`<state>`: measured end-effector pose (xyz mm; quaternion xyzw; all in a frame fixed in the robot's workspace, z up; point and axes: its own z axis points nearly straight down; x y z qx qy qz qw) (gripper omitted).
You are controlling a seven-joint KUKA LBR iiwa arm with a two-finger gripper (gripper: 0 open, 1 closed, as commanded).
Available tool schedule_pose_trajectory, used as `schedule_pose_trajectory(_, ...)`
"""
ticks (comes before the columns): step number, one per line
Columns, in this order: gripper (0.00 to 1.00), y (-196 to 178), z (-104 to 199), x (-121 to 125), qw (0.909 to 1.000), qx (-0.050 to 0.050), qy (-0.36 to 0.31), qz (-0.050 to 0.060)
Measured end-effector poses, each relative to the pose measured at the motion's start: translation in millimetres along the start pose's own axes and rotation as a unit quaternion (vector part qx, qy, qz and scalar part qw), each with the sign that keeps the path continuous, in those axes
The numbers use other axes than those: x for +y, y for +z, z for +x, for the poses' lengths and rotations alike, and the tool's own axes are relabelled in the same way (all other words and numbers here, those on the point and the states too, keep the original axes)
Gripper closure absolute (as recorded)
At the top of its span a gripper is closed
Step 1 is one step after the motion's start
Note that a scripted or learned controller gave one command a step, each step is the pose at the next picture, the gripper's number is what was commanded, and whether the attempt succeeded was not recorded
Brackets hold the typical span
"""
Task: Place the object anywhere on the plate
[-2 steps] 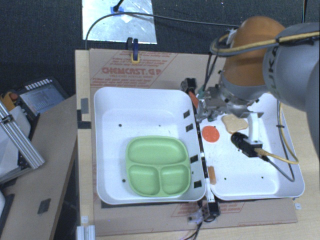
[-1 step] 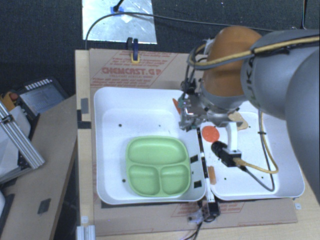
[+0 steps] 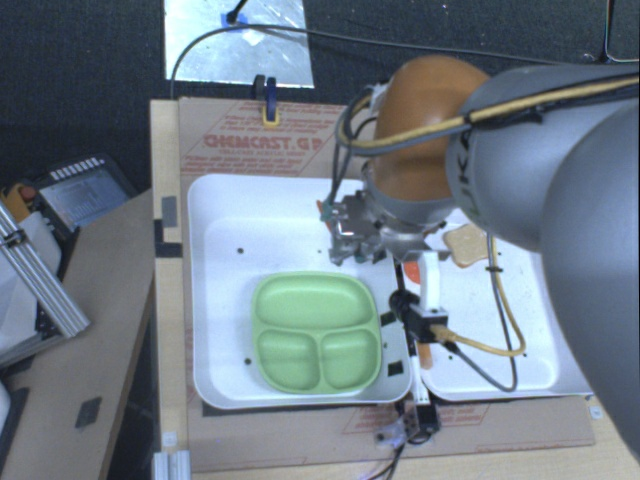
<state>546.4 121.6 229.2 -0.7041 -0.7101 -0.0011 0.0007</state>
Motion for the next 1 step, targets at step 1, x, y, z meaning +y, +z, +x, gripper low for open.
schedule_pose_trajectory(1,0.00,0.0,-2.6,0.5,1.0000,-0.001,0.002,0.000)
